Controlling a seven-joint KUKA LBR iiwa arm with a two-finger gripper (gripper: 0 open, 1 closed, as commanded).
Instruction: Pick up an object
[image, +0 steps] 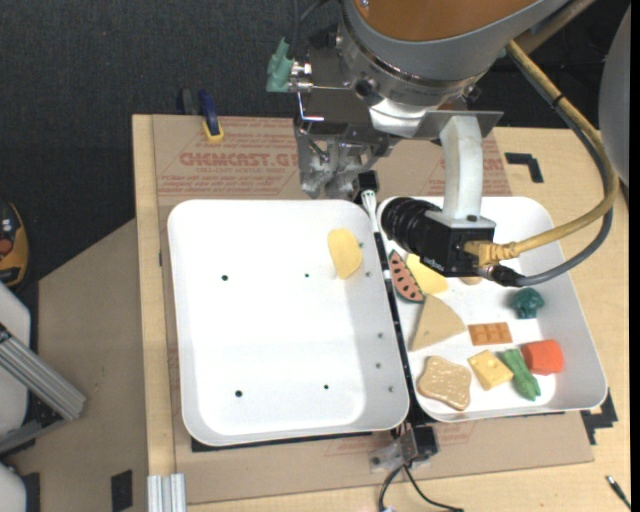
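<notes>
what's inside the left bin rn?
Inside the left bin, one yellow piece lies near the top right corner. The arm overhangs just the bin's top edge, so little is hidden.

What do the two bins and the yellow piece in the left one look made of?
Left bin and right bin: likely moulded plastic, glossy white, with rounded corners and soft highlights. Yellow piece: probably toy-food plastic or foam; smooth, matte, uniformly coloured, hard to tell which.

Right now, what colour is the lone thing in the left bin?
Yellow: the lone piece, in the camera view.
</notes>
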